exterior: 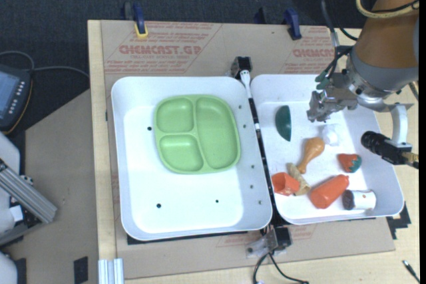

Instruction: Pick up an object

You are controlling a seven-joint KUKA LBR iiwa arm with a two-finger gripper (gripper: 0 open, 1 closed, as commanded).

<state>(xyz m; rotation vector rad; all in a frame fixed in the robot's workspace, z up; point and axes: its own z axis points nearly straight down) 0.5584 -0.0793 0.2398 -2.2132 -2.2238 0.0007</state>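
2 shallow white plastic bins sit side by side on a brown paper-covered bench top (pixel 200 43) printed with red lettering. The left bin (pixel 133 209) carries a pale green plastic plate with 3 compartments (pixel 198 134), lying flat in its upper middle. The right bin (pixel 386 189) holds the loose objects. A dark green curved piece (pixel 284 122) lies near its upper left. A tan drumstick-shaped toy (pixel 308 154) lies tilted near the centre, its narrow end pointing down and left toward a small orange-red block (pixel 285 183). Just right of that block lies a larger orange carrot-shaped toy (pixel 328 191), slanted up to the right. A small red and green strawberry-like piece (pixel 349 161) rests above the carrot's thick end. A white cylinder with a dark end (pixel 359 199) lies near the bin's lower right. A small white object (pixel 331 136) sits just right of the drumstick's thick end.

The grey arm with its orange band (pixel 393 0) reaches in from the right, and the metal two-finger gripper (pixel 324 108) hangs over the upper part of the right bin, directly above the small white object and right of the dark green piece. Nothing is seen between its tips; how wide it stands I cannot tell.
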